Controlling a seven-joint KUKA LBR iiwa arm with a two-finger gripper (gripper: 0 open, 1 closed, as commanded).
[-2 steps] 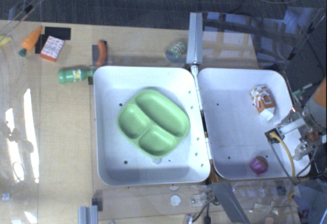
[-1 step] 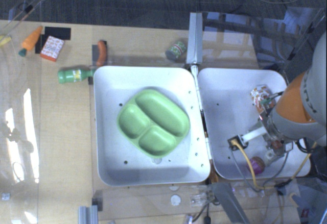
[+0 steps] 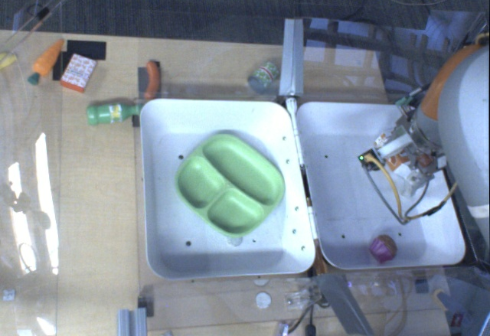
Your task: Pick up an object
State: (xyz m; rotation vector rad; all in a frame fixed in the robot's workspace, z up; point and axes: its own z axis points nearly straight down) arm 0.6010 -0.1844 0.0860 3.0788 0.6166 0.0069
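Purple ball (image 3: 383,248) near gripper (image 3: 408,161), apart.

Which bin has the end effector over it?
The right white bin, with the small purple object near its front edge. The left bin holds the green divided plate.

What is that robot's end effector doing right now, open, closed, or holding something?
End effector: cannot be told; it hangs over the right white bin, apart from the small purple round object.
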